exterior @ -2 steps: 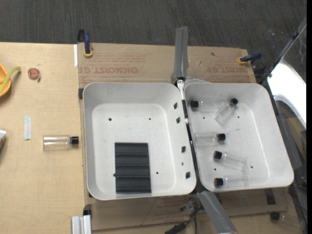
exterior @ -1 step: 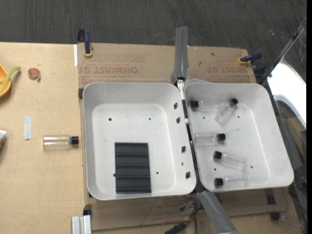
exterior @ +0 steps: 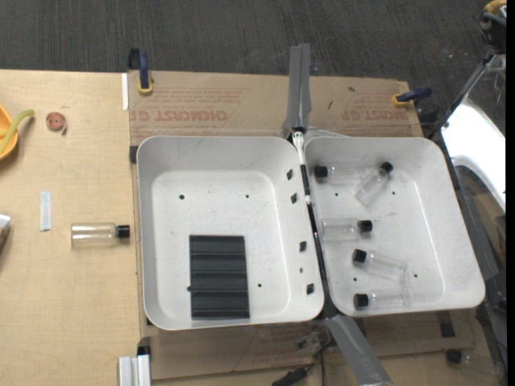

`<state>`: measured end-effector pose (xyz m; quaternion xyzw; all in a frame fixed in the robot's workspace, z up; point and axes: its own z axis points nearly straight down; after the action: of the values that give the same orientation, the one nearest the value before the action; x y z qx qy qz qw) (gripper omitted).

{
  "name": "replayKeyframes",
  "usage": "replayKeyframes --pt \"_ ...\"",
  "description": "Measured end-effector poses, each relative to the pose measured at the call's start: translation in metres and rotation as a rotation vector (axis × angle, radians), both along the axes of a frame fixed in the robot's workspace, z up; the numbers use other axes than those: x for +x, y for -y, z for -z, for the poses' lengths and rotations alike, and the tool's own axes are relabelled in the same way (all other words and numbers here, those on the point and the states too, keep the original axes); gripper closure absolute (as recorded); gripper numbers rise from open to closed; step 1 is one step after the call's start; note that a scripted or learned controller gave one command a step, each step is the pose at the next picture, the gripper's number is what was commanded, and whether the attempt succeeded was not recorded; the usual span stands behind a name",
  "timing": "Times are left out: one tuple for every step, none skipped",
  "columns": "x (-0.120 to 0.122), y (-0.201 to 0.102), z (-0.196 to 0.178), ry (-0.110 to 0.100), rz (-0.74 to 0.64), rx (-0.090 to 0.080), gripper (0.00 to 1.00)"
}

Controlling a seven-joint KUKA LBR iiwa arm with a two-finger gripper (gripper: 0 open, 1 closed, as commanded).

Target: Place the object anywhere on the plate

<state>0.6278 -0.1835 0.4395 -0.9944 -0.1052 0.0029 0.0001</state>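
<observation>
Two shallow white bins are set side by side on a cardboard sheet on the tabletop. In the left bin a black ridged plate is laid flat near the front wall, its ridges running left to right.

Five clear vials with black caps are scattered in the right bin, all lying on their sides and apart from the plate. At the back left, one vial is laid roughly left to right with its cap to the left. Near it, a second vial is set on a diagonal, its cap pointing up and to the right. A third vial is laid left to right near the dividing wall, with its cap to the right. A fourth vial is slanted slightly, cap to the left and body trailing down to the right. A fifth vial is laid near the front wall, cap to the left.

A sixth vial is seen on the bare tabletop left of the bins, laid left to right with its cap toward the left bin.

Whether the gripper is open or closed cannot be told.
</observation>
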Motion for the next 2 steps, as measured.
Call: replayKeyframes --pt "-0.079 0.038 -0.001 0.001 0.001 0.0 0.0" --pt "0.017 -0.034 0.036 0.001 0.01 0.0 0.0"
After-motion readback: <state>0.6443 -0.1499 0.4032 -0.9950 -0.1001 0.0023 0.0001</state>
